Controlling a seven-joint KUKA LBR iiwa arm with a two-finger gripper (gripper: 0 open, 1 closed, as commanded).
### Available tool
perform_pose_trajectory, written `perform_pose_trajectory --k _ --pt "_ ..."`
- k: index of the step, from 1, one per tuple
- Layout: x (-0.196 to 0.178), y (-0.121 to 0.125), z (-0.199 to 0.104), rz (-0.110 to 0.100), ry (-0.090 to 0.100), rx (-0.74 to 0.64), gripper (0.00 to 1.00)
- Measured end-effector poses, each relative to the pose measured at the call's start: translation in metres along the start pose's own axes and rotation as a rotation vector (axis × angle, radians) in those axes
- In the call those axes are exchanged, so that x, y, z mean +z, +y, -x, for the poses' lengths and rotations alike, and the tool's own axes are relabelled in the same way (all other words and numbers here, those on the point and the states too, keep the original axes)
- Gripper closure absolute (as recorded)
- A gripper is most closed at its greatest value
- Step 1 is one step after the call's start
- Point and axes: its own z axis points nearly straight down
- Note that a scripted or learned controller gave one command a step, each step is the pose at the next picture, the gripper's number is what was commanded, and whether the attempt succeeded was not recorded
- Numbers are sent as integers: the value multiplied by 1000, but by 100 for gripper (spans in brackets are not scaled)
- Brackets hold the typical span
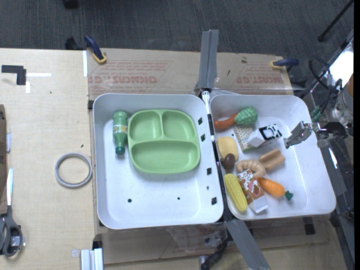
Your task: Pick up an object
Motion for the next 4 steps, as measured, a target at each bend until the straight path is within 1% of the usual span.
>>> perform_pose_trajectory --k 1,2,3,4 --pt "122 -29 21 0 2 -32 0" --pt "180 -29 5 0 2 -98 0" --pt "171 -29 6 0 2 -94 100" --pt "80 12 -12 0 0 140 100"
